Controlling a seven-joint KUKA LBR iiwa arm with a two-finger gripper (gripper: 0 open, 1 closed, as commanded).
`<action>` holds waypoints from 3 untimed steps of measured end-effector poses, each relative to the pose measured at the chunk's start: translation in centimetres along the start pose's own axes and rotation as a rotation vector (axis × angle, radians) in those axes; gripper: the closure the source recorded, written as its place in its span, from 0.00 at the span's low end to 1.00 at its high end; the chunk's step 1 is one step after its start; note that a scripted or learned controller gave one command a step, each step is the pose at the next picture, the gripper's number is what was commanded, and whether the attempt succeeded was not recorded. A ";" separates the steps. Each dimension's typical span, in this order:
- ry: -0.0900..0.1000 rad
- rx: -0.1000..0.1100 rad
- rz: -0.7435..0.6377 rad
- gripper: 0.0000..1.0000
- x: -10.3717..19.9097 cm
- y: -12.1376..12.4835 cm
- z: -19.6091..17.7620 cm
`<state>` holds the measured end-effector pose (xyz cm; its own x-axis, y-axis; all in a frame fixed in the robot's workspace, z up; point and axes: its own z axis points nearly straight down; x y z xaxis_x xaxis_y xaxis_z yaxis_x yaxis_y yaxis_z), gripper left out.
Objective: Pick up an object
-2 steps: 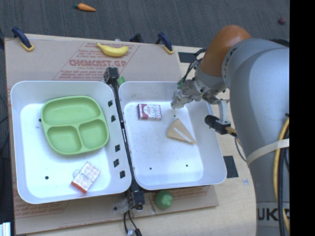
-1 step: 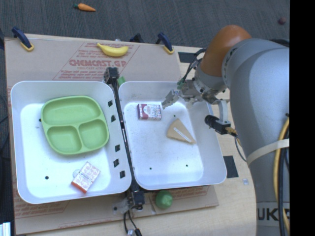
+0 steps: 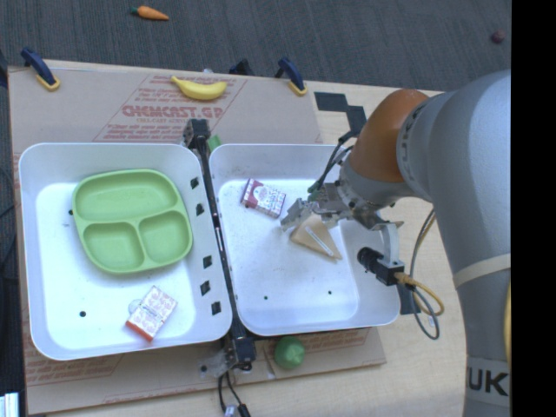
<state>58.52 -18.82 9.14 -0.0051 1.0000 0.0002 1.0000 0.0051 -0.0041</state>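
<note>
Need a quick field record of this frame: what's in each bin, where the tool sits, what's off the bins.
left bin: green three-compartment plastic plate; small red-and-white packet
right bin: red-and-white small carton; tan wedge-shaped object
tool: over right bin, at the wedge's upper edge; grasp not discernible
outside bins: yellow banana on cardboard; green ball at front edge; orange carrot on floor

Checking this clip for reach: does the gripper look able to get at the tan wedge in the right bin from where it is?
Probably yes. The gripper hangs right over the tan wedge in the right bin, with nothing lying between them; the small red-and-white carton sits apart to the wedge's upper left.
</note>
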 end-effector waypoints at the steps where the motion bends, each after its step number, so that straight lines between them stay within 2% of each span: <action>1: 0.000 0.001 -0.003 1.00 0.0 0.1 -1.1; 2: 0.000 -0.003 0.002 1.00 -0.9 -9.8 -10.4; 3: 0.001 -0.001 -0.004 1.00 -0.8 -9.8 -11.4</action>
